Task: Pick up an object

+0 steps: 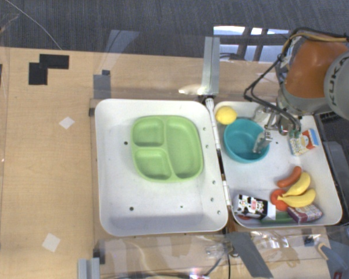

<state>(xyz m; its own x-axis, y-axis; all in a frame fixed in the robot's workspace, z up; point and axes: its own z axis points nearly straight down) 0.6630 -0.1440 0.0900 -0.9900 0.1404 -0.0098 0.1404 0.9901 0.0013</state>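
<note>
My gripper (263, 139) hangs low over the right rim of a teal bowl (241, 141) in the right bin (328, 173). The grey arm with its orange band (308, 68) comes in from the upper right. A yellow lemon (225, 115) lies just beyond the bowl, in the bin's far left corner. A small white packet with red and blue print (303, 142) lies right of the gripper. Nothing can be seen held.
Along the right bin's near side lie a red sausage (289, 177), two bananas (299, 192), a black-and-white box (251, 206) and a purple box (306, 214). The left bin (113, 185) holds a green divided plate (166, 147). Cables (262, 86) loop by the wrist.
</note>
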